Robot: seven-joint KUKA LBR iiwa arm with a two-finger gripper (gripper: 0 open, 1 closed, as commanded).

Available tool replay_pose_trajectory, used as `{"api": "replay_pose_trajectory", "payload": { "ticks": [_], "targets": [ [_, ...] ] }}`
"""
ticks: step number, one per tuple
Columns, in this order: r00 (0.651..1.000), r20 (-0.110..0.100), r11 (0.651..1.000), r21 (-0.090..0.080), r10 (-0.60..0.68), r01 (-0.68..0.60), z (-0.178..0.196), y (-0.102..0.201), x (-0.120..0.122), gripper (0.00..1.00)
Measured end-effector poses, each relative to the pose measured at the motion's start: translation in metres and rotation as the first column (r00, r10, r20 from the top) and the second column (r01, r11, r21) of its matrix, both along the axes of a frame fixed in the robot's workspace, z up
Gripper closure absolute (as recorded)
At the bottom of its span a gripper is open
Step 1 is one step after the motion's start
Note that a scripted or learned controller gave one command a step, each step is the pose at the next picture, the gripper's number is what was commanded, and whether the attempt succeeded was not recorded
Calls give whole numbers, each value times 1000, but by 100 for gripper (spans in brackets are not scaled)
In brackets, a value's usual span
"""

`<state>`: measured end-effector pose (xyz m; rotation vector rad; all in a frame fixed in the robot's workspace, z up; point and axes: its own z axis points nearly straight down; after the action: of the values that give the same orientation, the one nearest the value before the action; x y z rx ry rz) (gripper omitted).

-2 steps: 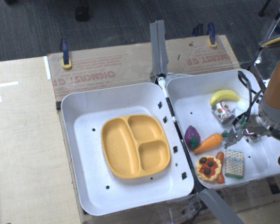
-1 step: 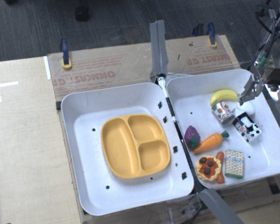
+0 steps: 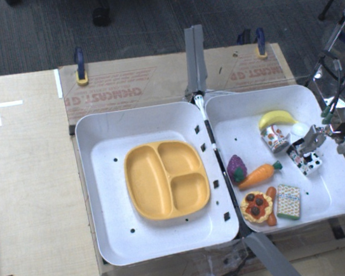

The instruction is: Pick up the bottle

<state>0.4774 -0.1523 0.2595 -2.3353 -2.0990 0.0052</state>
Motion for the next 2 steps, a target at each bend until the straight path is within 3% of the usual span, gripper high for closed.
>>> {"api": "replay_pose_trajectory", "payload": {
  "ticks": [1,2],
  "targets": [
    [993,-1,993,0,-121,121,-69,68,0,0],
    [999,1,999,-1,-34,34,-61,195,0,0]
  ]
}}
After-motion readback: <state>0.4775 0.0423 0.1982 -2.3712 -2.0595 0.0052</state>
